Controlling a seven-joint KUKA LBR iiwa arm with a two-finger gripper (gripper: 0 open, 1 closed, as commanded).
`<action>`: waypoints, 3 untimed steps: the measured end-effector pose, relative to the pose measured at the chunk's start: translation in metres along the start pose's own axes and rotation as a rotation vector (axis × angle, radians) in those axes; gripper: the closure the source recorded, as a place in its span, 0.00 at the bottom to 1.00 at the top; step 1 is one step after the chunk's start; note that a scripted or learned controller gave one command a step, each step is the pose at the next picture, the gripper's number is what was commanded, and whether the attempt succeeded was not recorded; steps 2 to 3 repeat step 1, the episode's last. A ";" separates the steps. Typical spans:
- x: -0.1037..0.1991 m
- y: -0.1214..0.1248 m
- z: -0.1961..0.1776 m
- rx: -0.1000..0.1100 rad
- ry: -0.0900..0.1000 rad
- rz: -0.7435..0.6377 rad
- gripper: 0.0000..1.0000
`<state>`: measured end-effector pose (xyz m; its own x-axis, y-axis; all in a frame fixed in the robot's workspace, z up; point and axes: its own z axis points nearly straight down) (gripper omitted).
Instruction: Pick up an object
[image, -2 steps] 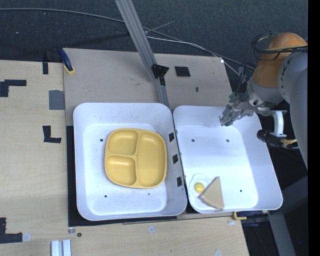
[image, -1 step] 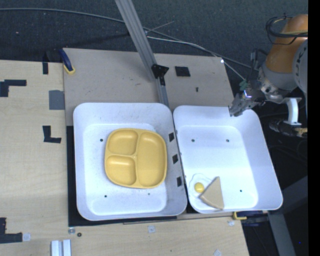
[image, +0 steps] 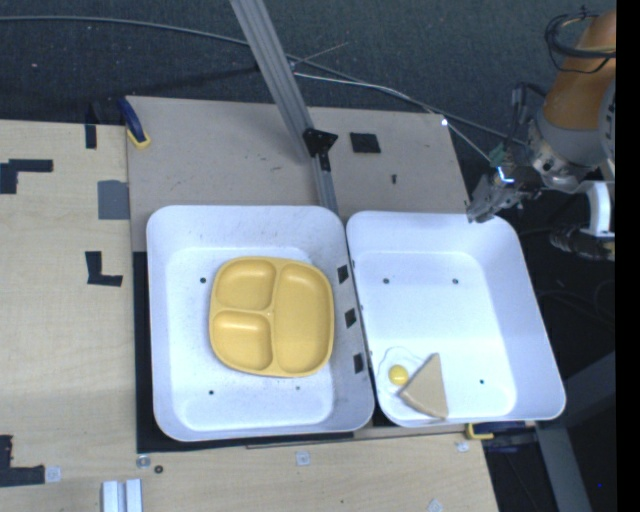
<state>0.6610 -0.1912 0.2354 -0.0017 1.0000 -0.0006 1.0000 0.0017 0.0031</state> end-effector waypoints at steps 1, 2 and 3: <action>0.048 0.001 0.011 0.005 0.001 -0.003 1.00; 0.048 0.001 0.011 0.005 0.001 -0.003 1.00; 0.048 0.001 0.011 0.005 0.001 -0.003 1.00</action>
